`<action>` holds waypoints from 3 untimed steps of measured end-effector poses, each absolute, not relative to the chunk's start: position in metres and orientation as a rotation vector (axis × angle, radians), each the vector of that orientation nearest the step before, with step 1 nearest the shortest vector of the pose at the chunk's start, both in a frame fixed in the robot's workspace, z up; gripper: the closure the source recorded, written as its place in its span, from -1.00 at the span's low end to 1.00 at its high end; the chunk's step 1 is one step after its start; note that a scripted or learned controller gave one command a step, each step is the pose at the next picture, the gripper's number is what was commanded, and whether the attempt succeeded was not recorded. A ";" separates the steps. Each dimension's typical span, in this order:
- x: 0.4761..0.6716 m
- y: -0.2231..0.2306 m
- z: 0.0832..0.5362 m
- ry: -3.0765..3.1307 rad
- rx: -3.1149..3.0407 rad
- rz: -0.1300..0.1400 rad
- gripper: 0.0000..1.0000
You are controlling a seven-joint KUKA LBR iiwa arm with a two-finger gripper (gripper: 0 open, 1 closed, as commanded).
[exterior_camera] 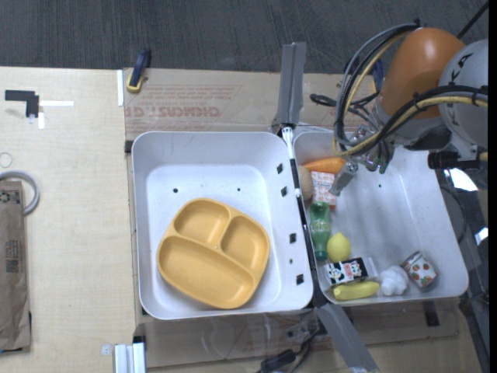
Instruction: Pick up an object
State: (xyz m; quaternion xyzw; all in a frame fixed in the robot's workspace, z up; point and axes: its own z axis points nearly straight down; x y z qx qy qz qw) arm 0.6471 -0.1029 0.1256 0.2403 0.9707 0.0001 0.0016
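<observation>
A: Where the arm (419, 68) reaches in from the right, its gripper (342, 181) hangs low over the upper left part of the right bin (443, 231). One slim finger points down-left, just beside a white packet (323, 186). How far the pincer is open: cannot tell, and nothing is seen between its fingers.

B: Contents of the right bin?

A: Along its left wall, from the top: an orange carrot (322, 164), the white packet, a green bottle (319, 222), a yellow lemon (338, 247). Lower down, a small black-and-white carton (345, 270) touching a yellow banana (356, 290). Near the bottom right, a white crumpled item (394, 280) just beside a patterned can (421, 270).

B: Left bin?

A: The left bin (155, 208) holds a yellow divided plate (213, 251), three compartments, lying flat toward the lower middle.

B: Outside the bins?

A: Cardboard (202, 99) behind the left bin, with a blue-and-yellow tool (139, 70) at its top edge. A brown paper bag (14, 263) at the bench's far left.
</observation>
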 end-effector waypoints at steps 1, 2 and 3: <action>0.648 -0.163 0.252 2.997 0.926 -0.002 -1.00; 0.644 -0.108 0.141 3.041 0.780 0.000 -1.00; 0.653 -0.105 0.099 3.015 0.847 0.001 -1.00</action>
